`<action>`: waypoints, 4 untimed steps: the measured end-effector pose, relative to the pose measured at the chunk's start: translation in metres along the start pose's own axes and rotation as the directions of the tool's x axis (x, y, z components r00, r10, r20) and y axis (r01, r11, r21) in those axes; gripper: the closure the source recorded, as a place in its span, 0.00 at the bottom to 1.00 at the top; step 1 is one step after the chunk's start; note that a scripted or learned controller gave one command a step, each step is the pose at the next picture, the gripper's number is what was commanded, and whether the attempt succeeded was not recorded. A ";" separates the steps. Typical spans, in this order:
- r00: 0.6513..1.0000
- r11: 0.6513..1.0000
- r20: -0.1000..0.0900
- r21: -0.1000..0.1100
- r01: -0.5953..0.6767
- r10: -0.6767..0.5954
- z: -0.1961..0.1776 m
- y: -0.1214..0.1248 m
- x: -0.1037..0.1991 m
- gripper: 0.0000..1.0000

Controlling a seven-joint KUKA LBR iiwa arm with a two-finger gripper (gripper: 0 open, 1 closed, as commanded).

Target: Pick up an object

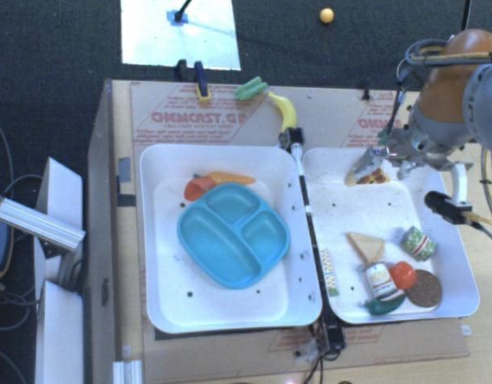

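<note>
Lettering "CHEMCAST" (red) on board (199, 118) behind bins (170, 162).

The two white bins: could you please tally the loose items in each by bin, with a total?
Left bin: 3 (blue plate, carrot, red piece)
Right bin: 7 (pizza slice, sandwich wedge, can, bottle, tomato, brown disc, green pepper)
Total: 10
</note>
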State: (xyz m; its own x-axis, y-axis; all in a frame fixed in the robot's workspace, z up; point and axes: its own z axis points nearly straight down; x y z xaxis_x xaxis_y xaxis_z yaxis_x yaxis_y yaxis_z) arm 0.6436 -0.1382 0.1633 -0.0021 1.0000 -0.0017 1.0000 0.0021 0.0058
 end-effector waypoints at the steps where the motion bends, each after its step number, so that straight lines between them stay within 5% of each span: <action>1: 1.000 1.000 0.000 0.003 -0.001 0.001 0.030 0.024 -0.024 0.00; 2: 1.000 1.000 -0.001 0.003 -0.001 0.001 0.004 -0.070 -0.002 0.00; 3: 1.000 1.000 -0.002 0.005 -0.001 0.001 0.078 -0.113 0.006 0.00; 4: 1.000 1.000 -0.001 0.001 -0.001 0.001 0.068 -0.112 0.006 1.00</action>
State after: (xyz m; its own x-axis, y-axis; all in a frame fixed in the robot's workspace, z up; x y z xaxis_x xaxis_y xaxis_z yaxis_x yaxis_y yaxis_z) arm 0.5319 -0.1330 0.0948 -0.0015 1.0000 -0.0004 1.0000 0.0015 0.0044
